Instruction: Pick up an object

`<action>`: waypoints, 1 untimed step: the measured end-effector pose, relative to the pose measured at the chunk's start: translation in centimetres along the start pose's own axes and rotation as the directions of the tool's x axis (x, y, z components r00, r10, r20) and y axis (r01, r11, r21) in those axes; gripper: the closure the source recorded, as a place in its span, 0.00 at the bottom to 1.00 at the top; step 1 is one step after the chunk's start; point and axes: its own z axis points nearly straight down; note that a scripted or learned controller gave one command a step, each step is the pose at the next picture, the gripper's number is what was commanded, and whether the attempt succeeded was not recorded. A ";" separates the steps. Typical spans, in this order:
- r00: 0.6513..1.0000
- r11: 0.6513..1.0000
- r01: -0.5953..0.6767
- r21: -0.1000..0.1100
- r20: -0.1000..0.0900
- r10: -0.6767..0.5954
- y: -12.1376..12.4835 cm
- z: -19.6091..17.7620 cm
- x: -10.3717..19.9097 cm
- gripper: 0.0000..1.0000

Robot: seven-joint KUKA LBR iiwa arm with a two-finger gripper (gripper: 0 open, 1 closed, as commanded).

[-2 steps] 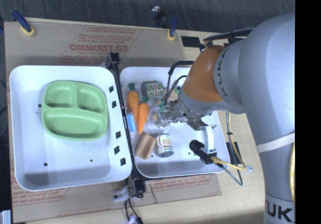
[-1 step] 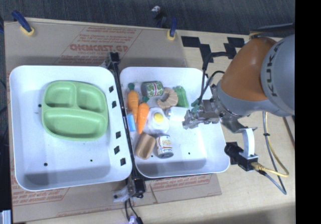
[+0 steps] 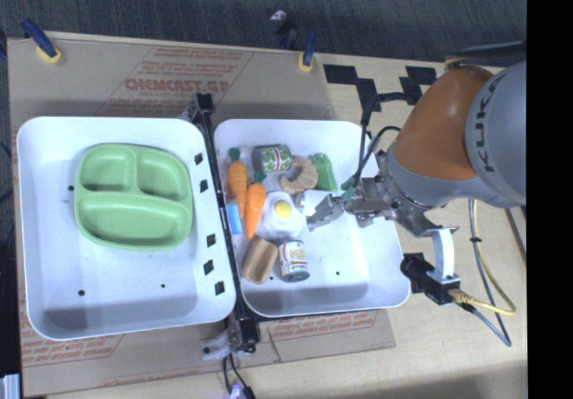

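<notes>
Arm over the right bin, reaching in from three o'clock.

Gripper (image 3: 320, 212) low inside the right bin (image 3: 380, 285), at about the bin's centre, tips toward nine o'clock and just beside the fried-egg toy (image 3: 280, 212); open or closed cannot be told, nothing seen between the tips. Pile of objects in the bin's nine-to-twelve o'clock part: two carrots (image 3: 246, 194) side by side, the fried-egg toy at three o'clock of them, a green-labelled can (image 3: 271, 158) at twelve o'clock, a tan shell-like piece (image 3: 299, 174) beside it, a green packet (image 3: 324, 172) further toward three o'clock. Brown cylinder (image 3: 258, 259) and small jar (image 3: 294, 261) touching at six o'clock of the egg. Blue strip (image 3: 234, 217) along the bin's nine o'clock wall. Left bin (image 3: 40, 290) with a green divided plate (image 3: 134, 196), toward its twelve o'clock half.
</notes>
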 end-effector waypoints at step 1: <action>1.000 1.000 0.003 0.003 -0.001 -0.003 -1.1 12.8 1.7 0.00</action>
